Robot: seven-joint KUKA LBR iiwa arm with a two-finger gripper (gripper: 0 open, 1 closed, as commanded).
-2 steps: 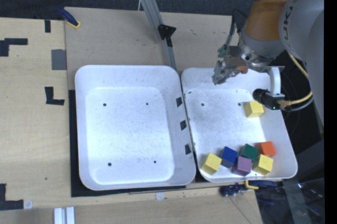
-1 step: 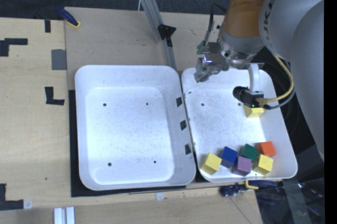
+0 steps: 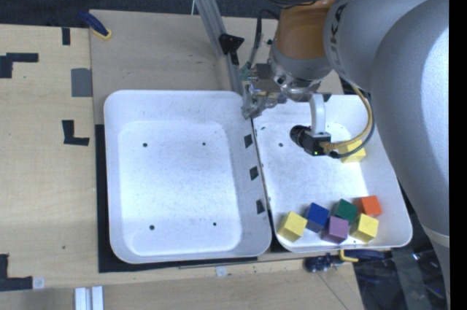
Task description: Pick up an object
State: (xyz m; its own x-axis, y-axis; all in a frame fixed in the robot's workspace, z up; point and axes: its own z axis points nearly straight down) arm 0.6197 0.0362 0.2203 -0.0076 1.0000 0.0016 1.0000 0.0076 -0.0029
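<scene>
You have two white bins (image 3: 175, 155) of smooth, faintly glossy, speckled plastic on a matt pale wood bench (image 3: 44, 177). Arm shell (image 3: 394, 31): glossy grey. Blocks (image 3: 332, 221): smooth, matt colour. Slanted pole (image 3: 208, 6): dull metal.

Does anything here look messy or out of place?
Mostly tidy. The coloured blocks huddle in the right bin's near corner, while one yellow piece lies apart beneath the arm's cables. Nothing looks spilled or broken.

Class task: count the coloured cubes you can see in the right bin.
6, clustered at the near edge: yellow cube, blue, purple, green, orange, another yellow. The arm may hide others.
</scene>
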